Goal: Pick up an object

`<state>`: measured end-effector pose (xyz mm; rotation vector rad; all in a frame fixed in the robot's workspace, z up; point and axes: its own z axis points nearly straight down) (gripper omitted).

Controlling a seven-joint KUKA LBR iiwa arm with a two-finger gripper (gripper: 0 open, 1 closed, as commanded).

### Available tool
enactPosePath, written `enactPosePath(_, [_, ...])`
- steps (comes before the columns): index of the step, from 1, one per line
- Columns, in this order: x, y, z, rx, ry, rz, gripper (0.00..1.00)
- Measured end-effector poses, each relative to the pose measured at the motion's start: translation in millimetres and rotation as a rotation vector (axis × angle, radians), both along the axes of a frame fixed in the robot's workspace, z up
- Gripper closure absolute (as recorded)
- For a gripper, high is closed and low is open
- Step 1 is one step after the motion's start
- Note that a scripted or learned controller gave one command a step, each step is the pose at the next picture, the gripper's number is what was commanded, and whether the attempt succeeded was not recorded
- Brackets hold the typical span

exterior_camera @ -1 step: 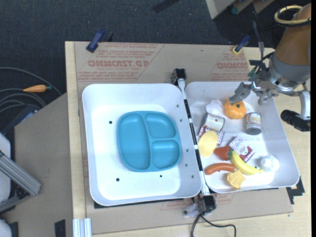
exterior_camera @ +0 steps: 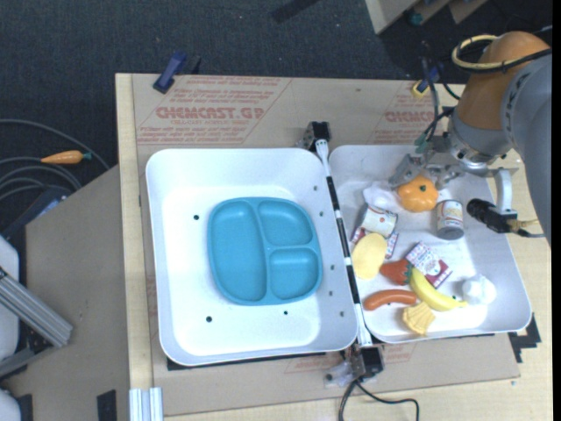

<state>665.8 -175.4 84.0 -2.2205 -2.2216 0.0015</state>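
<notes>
The right bin [exterior_camera: 511,271] holds several small items. An orange fruit [exterior_camera: 418,195] lies near its back edge, and my gripper [exterior_camera: 424,170] hangs right above and behind it, touching or nearly touching its top. To the right of the orange stands a small silver can [exterior_camera: 450,218]. A white cup [exterior_camera: 379,212] lies to its left. Further forward are a pale yellow round piece [exterior_camera: 369,255], a red-and-white packet [exterior_camera: 428,260], a banana [exterior_camera: 436,292], a sausage [exterior_camera: 389,300] and a white lump [exterior_camera: 476,289].
The left bin [exterior_camera: 175,305] carries a blue divided plate [exterior_camera: 265,249] at its middle. The arm [exterior_camera: 500,95] comes in over the back right corner of the right bin. A black divider [exterior_camera: 337,226] runs between the bins.
</notes>
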Motion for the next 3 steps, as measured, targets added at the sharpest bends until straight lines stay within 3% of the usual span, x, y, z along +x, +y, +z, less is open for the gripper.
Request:
enactPosePath(1, [2, 0, 12, -0.002, -0.004, 0.002, 1.0])
enactPosePath(2, [1, 61, 155, 0.0, -0.007, 0.002, 1.0])
enactPosePath(3, [-43, 140, 154, 0.002, 0.001, 0.002, 1.0])
